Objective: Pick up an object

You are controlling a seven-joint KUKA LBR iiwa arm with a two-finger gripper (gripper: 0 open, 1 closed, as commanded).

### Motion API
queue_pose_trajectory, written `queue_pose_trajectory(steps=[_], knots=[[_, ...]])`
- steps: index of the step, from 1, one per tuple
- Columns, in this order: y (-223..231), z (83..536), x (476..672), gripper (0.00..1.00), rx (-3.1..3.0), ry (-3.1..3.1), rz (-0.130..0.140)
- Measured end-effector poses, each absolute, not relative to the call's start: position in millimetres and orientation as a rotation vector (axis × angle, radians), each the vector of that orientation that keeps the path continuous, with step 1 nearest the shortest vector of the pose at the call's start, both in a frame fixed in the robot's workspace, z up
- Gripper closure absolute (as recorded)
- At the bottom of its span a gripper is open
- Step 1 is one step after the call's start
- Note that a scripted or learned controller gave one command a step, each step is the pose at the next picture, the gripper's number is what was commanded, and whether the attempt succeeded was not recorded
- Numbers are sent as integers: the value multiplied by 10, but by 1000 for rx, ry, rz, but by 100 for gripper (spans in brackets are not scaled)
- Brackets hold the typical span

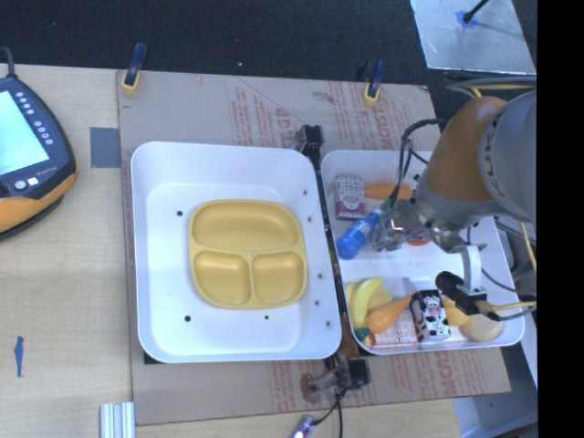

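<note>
Hand (394, 229) low in the right bin (474, 336) beside a blue bottle (354, 237) (grip state unreadable), with banana (366, 297), carrot (391, 312) and carton (349, 196) nearby.

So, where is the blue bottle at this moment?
The blue bottle lies in the right bin, near its left wall, just below the small red box and beside the gripper.

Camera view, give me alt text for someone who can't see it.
A grey and orange robot arm reaches from the right into the right bin, its gripper low beside a blue bottle among small toy foods. The left bin holds a yellow divided plate.
</note>
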State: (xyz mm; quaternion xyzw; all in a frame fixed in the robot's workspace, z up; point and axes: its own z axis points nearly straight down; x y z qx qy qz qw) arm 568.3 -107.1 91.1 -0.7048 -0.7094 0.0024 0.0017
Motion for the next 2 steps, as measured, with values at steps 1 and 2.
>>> queue_pose_trajectory(steps=[1, 2], knots=[[-1493, 916, 5440, 100, -2216, -2222, 4], [-1490, 916, 5441, 0, -2215, -2223, 4]])
